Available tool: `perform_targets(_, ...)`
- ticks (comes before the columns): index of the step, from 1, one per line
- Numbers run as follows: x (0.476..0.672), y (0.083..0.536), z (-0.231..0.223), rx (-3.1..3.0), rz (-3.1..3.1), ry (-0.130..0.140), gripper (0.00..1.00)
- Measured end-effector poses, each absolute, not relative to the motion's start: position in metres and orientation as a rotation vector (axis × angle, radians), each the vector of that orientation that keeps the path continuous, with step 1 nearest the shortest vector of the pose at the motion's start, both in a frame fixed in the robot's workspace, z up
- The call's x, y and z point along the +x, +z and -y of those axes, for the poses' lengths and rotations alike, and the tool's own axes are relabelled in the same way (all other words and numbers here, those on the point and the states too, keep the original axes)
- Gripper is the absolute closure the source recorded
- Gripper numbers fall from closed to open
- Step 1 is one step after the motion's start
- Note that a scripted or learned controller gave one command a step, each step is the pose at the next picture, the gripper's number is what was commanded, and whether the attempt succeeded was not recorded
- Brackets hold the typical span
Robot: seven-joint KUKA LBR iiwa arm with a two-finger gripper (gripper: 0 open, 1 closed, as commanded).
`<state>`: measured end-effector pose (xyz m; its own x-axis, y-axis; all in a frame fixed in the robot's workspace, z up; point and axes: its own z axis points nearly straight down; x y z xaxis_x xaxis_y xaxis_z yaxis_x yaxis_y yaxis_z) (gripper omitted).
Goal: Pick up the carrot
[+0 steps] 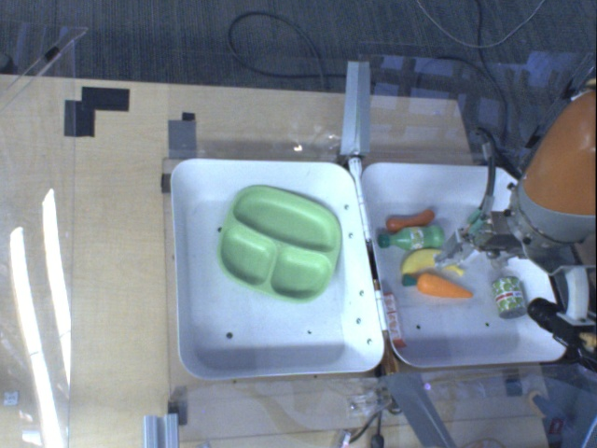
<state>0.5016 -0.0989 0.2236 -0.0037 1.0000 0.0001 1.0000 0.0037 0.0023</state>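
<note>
— Where did your carrot (444,287) lie?
— Mid right bin (448,348), just below the gripper (464,247), untouched. Its fingers blurred together; you couldn't tell their state.

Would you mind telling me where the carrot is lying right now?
The carrot lies in the right bin, near its middle, just below the banana and left of the small can, with the gripper hovering just above it.
</note>
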Motion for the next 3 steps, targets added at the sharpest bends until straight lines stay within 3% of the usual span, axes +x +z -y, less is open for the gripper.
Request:
perform_targets(1, 0.525, 0.138, 0.089, 2.277, -2.163, 0.003, 0.00)
perform_targets(2, 0.500, 0.087, 0.104, 2.318, -2.111, 0.010, 0.00)
perform_targets(3, 0.502, 0.099, 0.104, 2.312, -2.110, 0.017, 1.00)
